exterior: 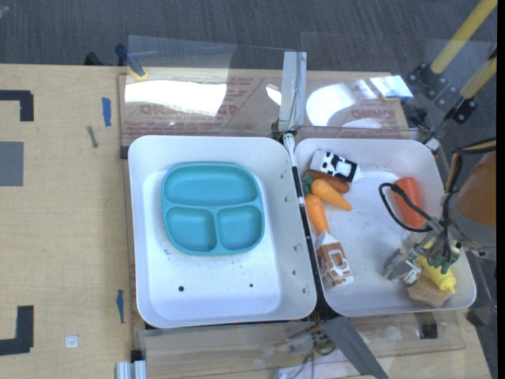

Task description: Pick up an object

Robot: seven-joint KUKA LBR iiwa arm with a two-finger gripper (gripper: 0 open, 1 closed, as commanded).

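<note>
In the right bin point(371, 306), lower right corner: gripper point(405, 267) low over a yellow toy point(436, 274) and tan block point(430, 292), fingers' state cannot be told; two carrots point(325, 200), cow toy point(332, 164), brown packet point(334, 264) along its left wall; left bin point(213, 302) holds a blue divided plate point(211, 208)

Arm point(480, 204) cut off at right edge, pincer point(404, 267) blurred, grip unclear
</note>
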